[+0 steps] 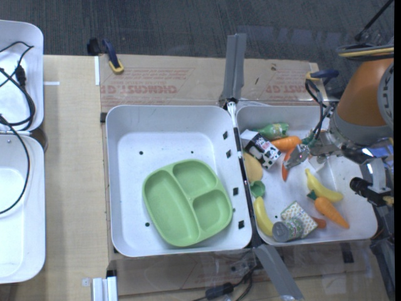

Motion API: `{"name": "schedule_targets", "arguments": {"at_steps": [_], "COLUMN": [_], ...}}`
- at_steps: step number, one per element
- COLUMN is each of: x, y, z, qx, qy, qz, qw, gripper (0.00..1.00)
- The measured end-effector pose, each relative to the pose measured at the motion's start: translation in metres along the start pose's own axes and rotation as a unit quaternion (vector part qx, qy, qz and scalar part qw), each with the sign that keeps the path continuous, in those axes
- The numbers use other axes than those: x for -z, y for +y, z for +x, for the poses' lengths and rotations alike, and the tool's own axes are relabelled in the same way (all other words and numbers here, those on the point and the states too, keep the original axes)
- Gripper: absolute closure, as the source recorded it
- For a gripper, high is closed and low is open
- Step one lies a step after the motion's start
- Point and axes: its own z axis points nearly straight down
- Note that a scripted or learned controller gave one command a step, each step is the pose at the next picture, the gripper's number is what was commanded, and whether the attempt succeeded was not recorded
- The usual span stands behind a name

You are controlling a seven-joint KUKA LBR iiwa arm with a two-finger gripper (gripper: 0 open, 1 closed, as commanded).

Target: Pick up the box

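The box [299, 219] is small, with a pale green and white pattern. It lies tilted near the front of the right bin [360, 231], touching a grey can [280, 232]. My gripper [297, 157] hangs over the middle of the right bin, behind and above the box and well apart from it. It is close to a carrot [286, 144] and a small orange piece [286, 169]. Nothing is visibly held.
The right bin also holds two bananas [323, 187] [262, 215], a second carrot [330, 212], a black-and-white carton [264, 151], a green item [274, 130] and a yellowish fruit [252, 167]. In the left bin [125, 168] lies a green divided plate [187, 201].
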Motion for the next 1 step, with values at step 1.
{"name": "schedule_targets", "arguments": {"at_steps": [1], "x": [-0.0447], "y": [-0.0757], "z": [0.0563], "qx": [-0.076], "qy": [0.000], "qz": [-0.004], "qw": [0.9971], "gripper": [0.00]}}
